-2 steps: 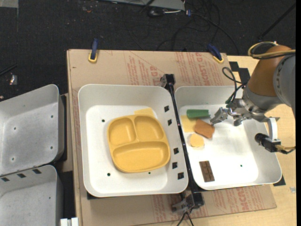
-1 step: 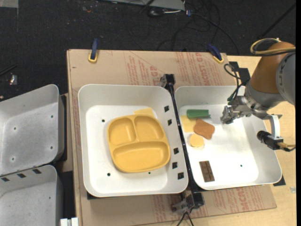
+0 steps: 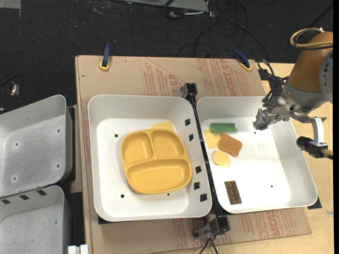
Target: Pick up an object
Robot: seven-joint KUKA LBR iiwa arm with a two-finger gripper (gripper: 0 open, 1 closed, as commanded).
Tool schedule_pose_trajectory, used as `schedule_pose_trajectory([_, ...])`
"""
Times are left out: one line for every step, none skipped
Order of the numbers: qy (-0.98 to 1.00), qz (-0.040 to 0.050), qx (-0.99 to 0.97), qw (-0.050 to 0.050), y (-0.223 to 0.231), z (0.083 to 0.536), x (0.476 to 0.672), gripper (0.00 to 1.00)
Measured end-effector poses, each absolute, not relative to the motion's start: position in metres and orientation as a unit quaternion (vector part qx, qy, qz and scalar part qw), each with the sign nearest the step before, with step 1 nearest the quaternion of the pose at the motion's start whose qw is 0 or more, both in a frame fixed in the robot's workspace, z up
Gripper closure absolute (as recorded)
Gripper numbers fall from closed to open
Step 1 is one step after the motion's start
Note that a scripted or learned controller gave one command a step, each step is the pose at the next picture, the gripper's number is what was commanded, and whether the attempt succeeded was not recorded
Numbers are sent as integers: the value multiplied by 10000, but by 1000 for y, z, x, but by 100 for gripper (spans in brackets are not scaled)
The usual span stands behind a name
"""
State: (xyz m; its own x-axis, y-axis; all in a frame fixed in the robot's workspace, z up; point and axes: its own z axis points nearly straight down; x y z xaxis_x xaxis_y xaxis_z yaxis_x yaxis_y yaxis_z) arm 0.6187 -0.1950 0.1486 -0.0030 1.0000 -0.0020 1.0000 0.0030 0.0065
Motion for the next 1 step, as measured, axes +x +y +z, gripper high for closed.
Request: schedule_pose_trajectory([7080,16,7062,31,-191,205,611,100])
